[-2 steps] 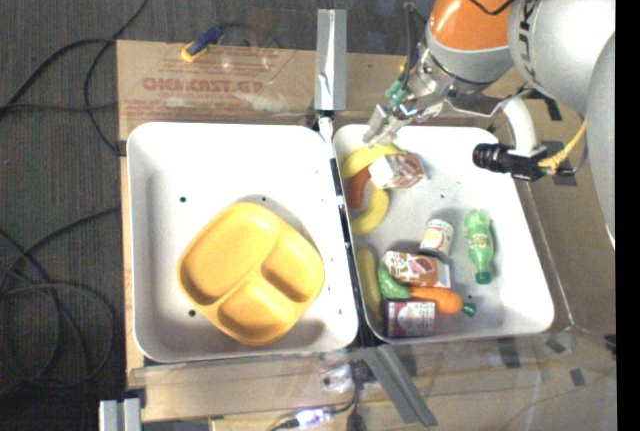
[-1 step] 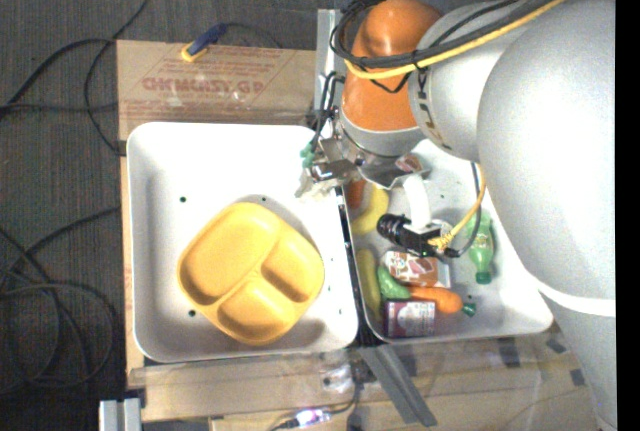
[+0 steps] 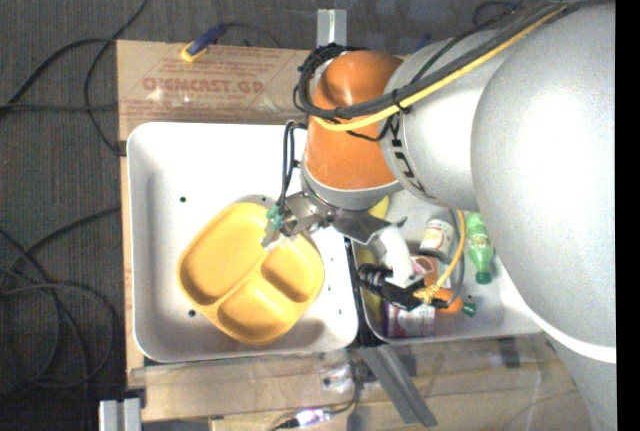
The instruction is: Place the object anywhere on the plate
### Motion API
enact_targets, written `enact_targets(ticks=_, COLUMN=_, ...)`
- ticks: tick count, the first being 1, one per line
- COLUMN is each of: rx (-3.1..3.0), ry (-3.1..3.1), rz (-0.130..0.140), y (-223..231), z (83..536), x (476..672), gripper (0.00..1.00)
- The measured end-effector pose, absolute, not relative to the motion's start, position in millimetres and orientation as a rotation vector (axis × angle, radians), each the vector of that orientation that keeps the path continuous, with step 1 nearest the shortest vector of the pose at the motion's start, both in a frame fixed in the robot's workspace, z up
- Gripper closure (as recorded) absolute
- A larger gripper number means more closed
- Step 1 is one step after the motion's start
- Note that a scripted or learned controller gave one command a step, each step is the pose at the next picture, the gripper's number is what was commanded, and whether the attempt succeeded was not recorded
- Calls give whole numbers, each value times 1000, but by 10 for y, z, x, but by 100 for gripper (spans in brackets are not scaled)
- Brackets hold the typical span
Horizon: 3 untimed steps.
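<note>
Counting first: two white bins side by side, the left bin and the right bin; one yellow plate with three compartments lying in the left bin toward its right side; one arm coming in from the right, with its orange band sitting above the gap between the bins; right bin has a jumble, at least a green bottle, a small jar with a label, a dark can and something orange, but most of that bin is covered by the arm so I can't give a real count; the gripper is over the plate's upper right rim, and there's a small green thing right at its tip, too tiny to say what it is; looks like it's pinched at the fingertips but honestly can't tell for sure, and can't tell how wide the fingers are; arm is bent down steeply, wrist pointing toward the left bin, cables running along it; cardboard under the bins at the top, dark carpet around.
</note>
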<state>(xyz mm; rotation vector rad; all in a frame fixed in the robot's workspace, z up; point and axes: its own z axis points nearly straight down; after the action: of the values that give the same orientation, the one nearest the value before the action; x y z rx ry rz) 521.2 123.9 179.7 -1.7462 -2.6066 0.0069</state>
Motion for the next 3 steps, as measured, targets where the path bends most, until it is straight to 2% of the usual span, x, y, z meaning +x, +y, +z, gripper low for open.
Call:
enact_targets(ticks=1, rx=-1874, ry=-2516, rz=9, y=1874, z=1173, x=5367, gripper=100)
enact_targets(ticks=2, rx=-1633, ry=-2679, rz=10, y=2116, z=1555, x=4826, gripper=100)
enact_targets(ticks=3, rx=-1722, ry=-2628, rz=9, y=1658, z=2464, x=5047, gripper=100)
